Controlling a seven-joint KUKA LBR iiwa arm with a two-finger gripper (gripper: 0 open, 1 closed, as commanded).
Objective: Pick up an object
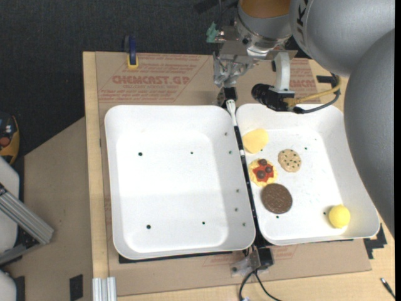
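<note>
Bright even overhead light, soft shadows, mildly grainy.

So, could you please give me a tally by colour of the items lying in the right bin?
Yellow: 2, the pale yellow piece and the yellow ball
Tan with dark chips: 1, the cookie
Yellow with red topping: 1, the small pizza piece
Dark brown: 1, the brown disc
Total: 5

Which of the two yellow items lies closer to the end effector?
The pale yellow piece at the right bin's top left; the lemon sits at the bottom right.
</note>
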